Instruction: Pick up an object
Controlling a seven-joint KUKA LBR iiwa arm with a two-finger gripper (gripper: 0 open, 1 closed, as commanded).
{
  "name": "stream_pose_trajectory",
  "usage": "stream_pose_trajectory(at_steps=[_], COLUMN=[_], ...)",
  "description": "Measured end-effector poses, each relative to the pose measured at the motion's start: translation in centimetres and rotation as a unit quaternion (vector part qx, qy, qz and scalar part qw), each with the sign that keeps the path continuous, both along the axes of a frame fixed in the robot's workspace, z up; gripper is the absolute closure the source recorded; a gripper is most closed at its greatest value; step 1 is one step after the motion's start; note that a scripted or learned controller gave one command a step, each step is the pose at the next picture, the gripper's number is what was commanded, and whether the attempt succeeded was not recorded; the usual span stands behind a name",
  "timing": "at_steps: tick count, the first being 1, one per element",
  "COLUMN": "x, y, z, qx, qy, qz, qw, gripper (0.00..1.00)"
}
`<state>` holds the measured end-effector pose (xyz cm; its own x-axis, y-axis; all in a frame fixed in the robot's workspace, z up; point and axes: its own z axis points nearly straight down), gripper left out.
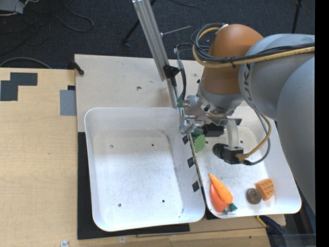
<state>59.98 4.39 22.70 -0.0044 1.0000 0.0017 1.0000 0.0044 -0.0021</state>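
We see the left bin (136, 169) on the tabletop (36, 153), its floor bare white with a few dark specks. Just right of that bin, over the near-left corner of the right bin (280, 202), the gripper (198, 130) hangs low above a green object (199, 141); we cannot tell how it stands. Further right of the left bin lie an orange carrot (221, 188), a brown round piece (253, 195) and a waffle-like piece (266, 188)
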Motion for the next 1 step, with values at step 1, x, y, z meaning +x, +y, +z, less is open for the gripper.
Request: stream_pose_trajectory(at_steps=[1], x=[2.36], y=[3.97], z=[1.04], qx=[-0.0008], qy=[-0.001], qz=[-0.001], qw=[1.0], gripper=[1.0])
